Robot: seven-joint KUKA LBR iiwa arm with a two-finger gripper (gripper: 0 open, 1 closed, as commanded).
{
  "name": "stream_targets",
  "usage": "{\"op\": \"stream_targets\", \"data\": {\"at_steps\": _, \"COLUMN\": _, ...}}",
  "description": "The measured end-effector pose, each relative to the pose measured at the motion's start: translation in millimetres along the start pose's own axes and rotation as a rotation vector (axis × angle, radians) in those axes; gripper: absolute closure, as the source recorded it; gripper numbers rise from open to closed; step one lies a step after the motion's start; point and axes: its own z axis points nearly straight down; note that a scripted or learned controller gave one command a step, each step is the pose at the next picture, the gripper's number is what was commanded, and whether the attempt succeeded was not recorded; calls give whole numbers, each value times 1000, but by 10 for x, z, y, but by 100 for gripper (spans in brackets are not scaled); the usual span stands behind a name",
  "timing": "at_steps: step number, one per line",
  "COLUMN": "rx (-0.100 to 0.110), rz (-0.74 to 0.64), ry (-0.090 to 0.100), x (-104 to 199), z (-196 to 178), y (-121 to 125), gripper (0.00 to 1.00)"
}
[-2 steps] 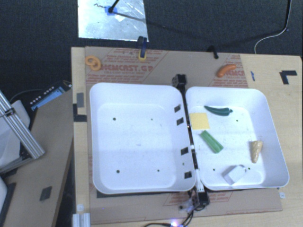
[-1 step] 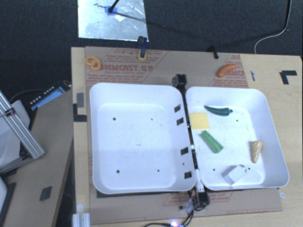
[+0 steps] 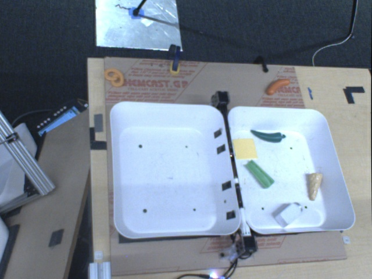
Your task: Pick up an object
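Observation:
The right bin holds several small objects. A dark green pepper lies near its back. A yellow square block sits by the left wall. A light green stick lies slantwise in the middle. A beige cone-shaped piece rests near the right wall. A pale grey-white block sits at the front.
The left bin stands beside the right one, joined by a black clip strip. On the cardboard behind lie an orange ring, an orange sausage shape and a yellow-blue clamp. A foil sheet lies farther back.

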Motion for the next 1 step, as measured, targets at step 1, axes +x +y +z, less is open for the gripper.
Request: {"op": "stream_targets", "data": {"at_steps": 1, "rx": 0, "rz": 1, "ry": 0, "x": -6, "z": -8, "y": 276, "gripper": 100}}
